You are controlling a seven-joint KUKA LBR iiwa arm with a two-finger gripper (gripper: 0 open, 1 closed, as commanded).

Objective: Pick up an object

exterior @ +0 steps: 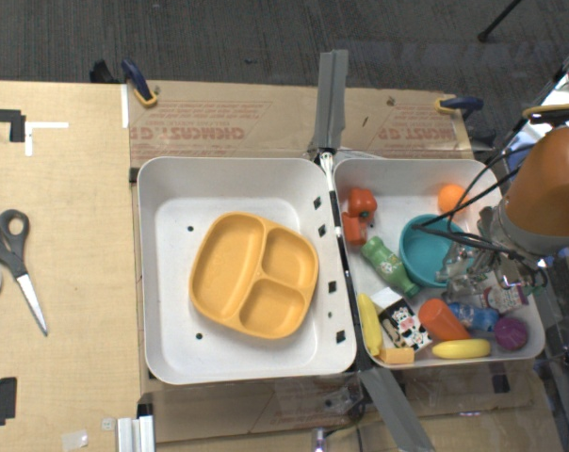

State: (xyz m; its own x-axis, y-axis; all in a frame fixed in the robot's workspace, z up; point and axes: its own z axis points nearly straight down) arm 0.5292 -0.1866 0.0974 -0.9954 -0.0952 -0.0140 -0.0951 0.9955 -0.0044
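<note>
My gripper (471, 279) reaches down into the right bin (398, 169), just right of a teal bowl (422, 250) and above an orange cup (442, 320). Cables and the wrist crowd around it. Near it lie a blue item (483, 321), a purple ball (511, 332) and a yellow banana (461, 349). Farther left in the same bin are a green bottle (386, 263), a red toy (360, 212), a yellow stick-like piece (368, 323) and a cow-patterned box (403, 327). An orange ball (450, 199) sits at the back.
The left bin (162, 281) holds a yellow divided plate (254, 276). Scissors (16, 262) lie on the wooden bench at far left. Blue clamps (139, 81) pin cardboard behind the bins. The arm's orange band (548, 191) hangs over the right bin's right side.
</note>
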